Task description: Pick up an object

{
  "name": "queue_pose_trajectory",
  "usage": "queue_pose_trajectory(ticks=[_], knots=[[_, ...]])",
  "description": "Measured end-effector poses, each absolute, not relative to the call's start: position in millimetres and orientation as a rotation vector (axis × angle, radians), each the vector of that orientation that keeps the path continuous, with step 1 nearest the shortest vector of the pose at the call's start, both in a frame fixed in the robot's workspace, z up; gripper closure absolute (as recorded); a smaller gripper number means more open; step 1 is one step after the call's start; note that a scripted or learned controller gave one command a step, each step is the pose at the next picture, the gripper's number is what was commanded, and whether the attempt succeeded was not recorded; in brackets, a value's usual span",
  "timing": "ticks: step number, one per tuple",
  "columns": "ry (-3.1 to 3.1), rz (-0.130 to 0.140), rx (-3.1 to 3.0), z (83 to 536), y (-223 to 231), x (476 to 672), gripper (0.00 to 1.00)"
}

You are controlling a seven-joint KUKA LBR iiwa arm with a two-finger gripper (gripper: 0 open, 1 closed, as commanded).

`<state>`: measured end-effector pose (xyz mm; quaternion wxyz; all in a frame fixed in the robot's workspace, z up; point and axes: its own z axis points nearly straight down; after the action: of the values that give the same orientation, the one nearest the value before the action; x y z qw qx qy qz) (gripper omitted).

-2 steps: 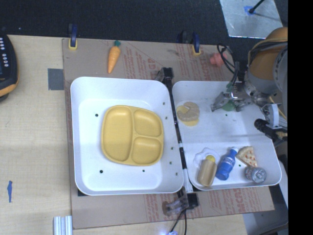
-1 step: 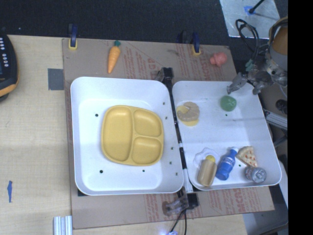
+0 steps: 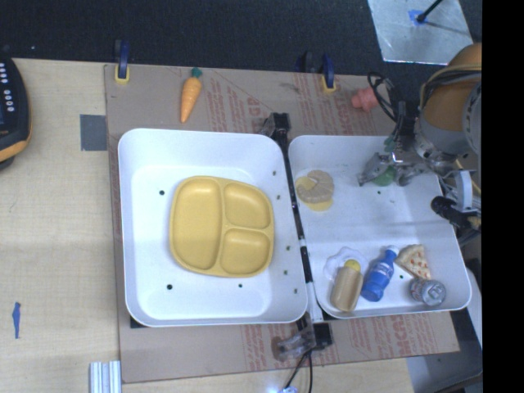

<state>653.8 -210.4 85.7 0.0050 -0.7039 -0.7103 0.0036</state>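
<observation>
The grey arm's gripper [image 3: 386, 173] hangs at upper right of the frame over the right white bin [image 3: 344, 150], fingers spread, pinching nothing. A blue plastic bottle [image 3: 378, 276] lies near that bin's lower edge, beside a tan bottle [image 3: 346, 286].

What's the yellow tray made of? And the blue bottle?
The yellow tray looks like moulded plastic: one even colour, smooth matte surface, rounded edges and three pressed-in compartments. The blue bottle also looks like plastic, with a slight shine and a lighter cap; it is too small to tell for sure.
</observation>
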Motion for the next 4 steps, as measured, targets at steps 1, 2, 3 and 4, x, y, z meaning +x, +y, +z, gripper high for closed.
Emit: queue_pose_trajectory(ticks=[1,2,3,4], knots=[[-2.235,-0.005,-2.219,202,-213,658.0,0.00],[-2.226,0.010,-2.205,100,-211,654.6,0.00],[-2.230,0.007,-2.207,92,-211,655.9,0.00],[-2.229,0.006,-2.208,92,-211,656.0,0.00]])
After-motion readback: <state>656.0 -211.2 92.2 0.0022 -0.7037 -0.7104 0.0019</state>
